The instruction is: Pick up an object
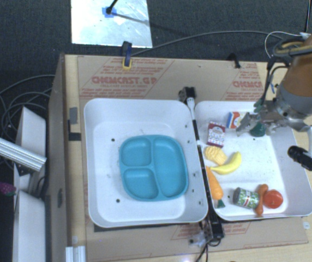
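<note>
camera view: claw (252, 125) over a teal object (258, 129); its grip state unclear

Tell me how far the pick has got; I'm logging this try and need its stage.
Done: the arm has reached over the right bin, with the gripper low at its upper area. In hand: it sits by a dark green object, grasp unconfirmed. Left: lifting something. The banana, carrot, tomato and can lie on the bin floor.
</note>
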{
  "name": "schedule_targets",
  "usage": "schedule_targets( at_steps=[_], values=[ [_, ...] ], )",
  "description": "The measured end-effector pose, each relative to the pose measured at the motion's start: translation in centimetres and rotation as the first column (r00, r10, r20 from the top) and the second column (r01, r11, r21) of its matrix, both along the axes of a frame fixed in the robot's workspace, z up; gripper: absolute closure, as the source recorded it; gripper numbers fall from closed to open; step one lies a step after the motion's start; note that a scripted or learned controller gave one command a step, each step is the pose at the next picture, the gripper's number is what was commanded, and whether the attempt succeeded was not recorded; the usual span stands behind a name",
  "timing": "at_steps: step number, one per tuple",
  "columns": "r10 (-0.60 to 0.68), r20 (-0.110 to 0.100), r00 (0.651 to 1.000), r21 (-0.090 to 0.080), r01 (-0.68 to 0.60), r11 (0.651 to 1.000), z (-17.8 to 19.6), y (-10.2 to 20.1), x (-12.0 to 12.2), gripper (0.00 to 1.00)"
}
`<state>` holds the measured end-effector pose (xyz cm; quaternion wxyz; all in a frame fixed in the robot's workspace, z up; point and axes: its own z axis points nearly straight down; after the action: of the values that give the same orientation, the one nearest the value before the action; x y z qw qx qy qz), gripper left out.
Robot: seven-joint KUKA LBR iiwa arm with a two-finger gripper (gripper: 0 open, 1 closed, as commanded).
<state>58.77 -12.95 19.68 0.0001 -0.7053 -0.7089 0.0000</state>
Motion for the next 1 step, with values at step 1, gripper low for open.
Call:
schedule_targets(
  at_steps=[1],
  values=[
    [-0.004,0.002,1.0,-0.001,0.004,1.0,-11.24,0.19,-1.47,0.0]
  ],
)
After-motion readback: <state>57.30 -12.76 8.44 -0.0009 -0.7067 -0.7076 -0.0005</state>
